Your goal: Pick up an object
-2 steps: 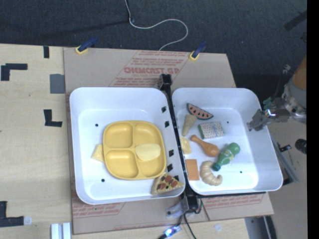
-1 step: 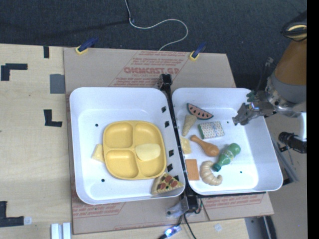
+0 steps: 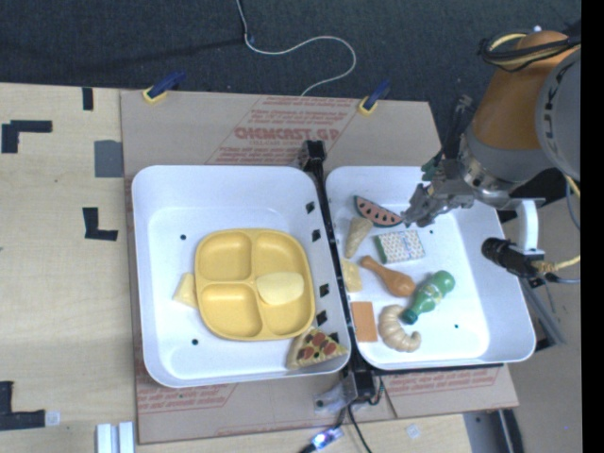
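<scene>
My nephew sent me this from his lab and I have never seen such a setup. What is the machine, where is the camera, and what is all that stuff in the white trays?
It is a robot arm reaching in from the right, filmed by one camera above the bench. Its claw hangs over the right bin, near a watermelon slice and a small green-and-white card; nothing shows between its fingers. That bin also holds toy food: a green bottle, a croissant and a drumstick. The left bin holds a yellow divided plate and a pizza slice.
</scene>
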